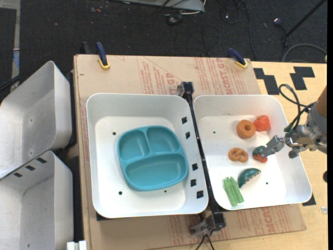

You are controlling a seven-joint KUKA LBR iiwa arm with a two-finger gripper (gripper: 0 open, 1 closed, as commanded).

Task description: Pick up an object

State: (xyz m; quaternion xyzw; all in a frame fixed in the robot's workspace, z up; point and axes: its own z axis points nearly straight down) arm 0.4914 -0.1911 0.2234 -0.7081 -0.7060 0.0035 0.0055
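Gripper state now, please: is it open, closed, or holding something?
Gripper: low in the right bin, at a small dark green and red object; open, closed or holding cannot be told.

Dark floor (47,25) strewn with cables (218,14), cardboard-topped bench (151,74)

Both white bins (99,108) are seen as smooth, slightly glossy plastic. The teal divided tray (152,158) is moulded in smooth plastic with a soft sheen. The counter (151,72) is covered with matt brown cardboard, printed in red. The orange ring (245,128) at 12 o'clock among the toys is finished matt.
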